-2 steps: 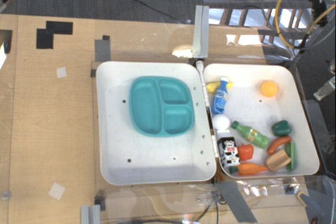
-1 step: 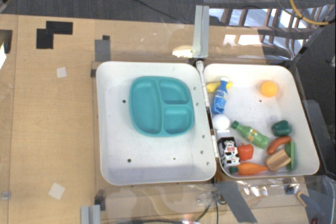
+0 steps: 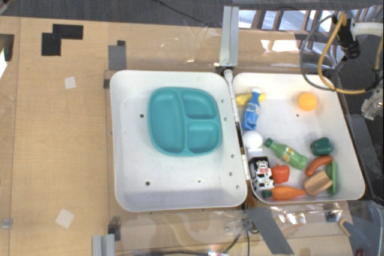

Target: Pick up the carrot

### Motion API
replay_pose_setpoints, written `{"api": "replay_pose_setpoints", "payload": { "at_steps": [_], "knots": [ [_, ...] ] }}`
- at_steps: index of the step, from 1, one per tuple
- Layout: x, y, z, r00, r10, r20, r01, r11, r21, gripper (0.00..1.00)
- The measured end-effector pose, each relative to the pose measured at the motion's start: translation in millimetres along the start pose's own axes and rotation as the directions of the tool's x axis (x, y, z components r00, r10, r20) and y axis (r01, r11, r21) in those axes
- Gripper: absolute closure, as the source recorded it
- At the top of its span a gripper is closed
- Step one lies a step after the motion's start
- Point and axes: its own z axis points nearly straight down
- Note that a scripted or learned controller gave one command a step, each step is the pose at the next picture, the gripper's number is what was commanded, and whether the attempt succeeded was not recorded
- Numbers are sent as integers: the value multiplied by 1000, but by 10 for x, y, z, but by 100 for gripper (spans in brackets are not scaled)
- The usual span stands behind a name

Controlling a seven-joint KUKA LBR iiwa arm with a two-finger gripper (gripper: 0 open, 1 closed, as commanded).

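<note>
The carrot [image 3: 288, 192] is an orange, tapered piece lying flat along the front wall of the right bin [image 3: 354, 153]. It lies just in front of a red toy [image 3: 280, 174] and a black-and-white carton [image 3: 261, 172], with a tan bread piece [image 3: 318, 184] at its right tip. Nothing is touching it from above.
The right bin also holds a blue bottle [image 3: 251, 110], an orange ball [image 3: 308, 102], a white ball [image 3: 252, 141], a green bottle [image 3: 287, 153], a green pepper [image 3: 321, 145] and a reddish sausage [image 3: 318, 165]. A teal divided plate [image 3: 183, 121] sits in the left bin [image 3: 129, 183]. Cables [image 3: 327, 63] hang at the back right.
</note>
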Motion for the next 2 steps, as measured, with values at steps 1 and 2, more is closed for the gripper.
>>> {"api": "replay_pose_setpoints", "payload": {
  "at_steps": [1, 2],
  "knots": [
    [-314, 109, 1153, 991, -132, 7, 132, 991, 2, 100],
    [-282, 82, 1036, 991, -133, -3, 133, 991, 7, 100]
  ]
}}
